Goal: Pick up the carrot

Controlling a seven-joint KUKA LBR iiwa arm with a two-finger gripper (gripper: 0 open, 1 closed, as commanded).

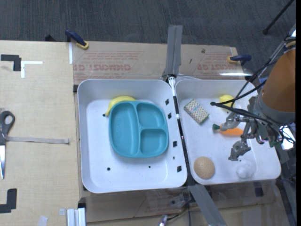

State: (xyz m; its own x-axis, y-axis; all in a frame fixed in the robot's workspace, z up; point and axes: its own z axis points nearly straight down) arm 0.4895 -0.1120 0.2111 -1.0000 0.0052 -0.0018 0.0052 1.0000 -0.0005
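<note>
Two shallow white bins are sitting side by side on a pale wooden desk (37,173), seen from above at a slant. The left bin (89,140) is holding a blue divided plate (139,129) with a yellow banana-like shape (120,100) peeking out behind its upper edge. The right bin (207,91) is holding a small patterned sponge-like block (196,111), a tan egg-shaped object (204,167), something yellow (226,99) near the far wall, a pale whitish object (244,170) at the near right, and the carrot (229,131).

The carrot is lying on its side near the middle right of the right bin, orange with a bit of green at its left end. The grey arm with its orange band (284,86) is reaching in from the right, and the claw (240,150) is hanging just beside the carrot, toward the near side. Its metal parts and cables are crossing the carrot's right end, so I cannot tell whether it is wide or narrow, and nothing is visibly sitting in it.

The main risk is a miss: the claw appears to be offset from the carrot's middle, so closing here may be catching only an end or bare bin floor. A tapered carrot could also be rolling or squirting away under pressure. The whitish object just beside the claw could be getting nudged or grabbed instead.
</note>
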